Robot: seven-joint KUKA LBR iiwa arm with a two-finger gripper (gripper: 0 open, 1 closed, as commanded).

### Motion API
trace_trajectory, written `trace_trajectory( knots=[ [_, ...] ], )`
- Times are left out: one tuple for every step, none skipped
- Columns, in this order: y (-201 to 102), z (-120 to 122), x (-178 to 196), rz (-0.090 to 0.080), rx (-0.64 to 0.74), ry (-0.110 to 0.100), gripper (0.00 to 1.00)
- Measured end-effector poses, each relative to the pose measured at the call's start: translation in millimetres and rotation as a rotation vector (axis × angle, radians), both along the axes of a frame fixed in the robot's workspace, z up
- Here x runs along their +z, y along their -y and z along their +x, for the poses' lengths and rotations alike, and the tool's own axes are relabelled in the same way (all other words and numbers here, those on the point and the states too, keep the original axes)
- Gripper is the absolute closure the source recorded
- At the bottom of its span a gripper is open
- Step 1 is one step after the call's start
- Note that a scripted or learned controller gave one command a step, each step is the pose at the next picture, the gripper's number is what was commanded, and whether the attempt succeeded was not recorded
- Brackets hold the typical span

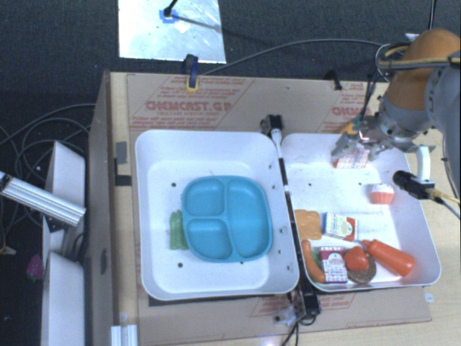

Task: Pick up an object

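Cardboard covers the bench under two white bins, and relative to the blue tray point(227, 218) in the left bin point(155, 193), the gripper point(353, 148) hovers far right over a small box point(351, 161), its jaw state impossible to tell, with a carrot point(389, 256) lower right.
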State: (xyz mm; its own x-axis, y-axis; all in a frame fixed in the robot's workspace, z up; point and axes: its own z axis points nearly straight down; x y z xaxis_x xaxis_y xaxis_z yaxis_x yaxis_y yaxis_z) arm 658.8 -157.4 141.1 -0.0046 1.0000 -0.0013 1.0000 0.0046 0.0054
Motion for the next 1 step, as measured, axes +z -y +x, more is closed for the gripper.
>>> trace_trajectory(
  knots=[
    [35.3,-24.4,-34.1,0.0,-0.003,-0.005,0.0]
  ],
)
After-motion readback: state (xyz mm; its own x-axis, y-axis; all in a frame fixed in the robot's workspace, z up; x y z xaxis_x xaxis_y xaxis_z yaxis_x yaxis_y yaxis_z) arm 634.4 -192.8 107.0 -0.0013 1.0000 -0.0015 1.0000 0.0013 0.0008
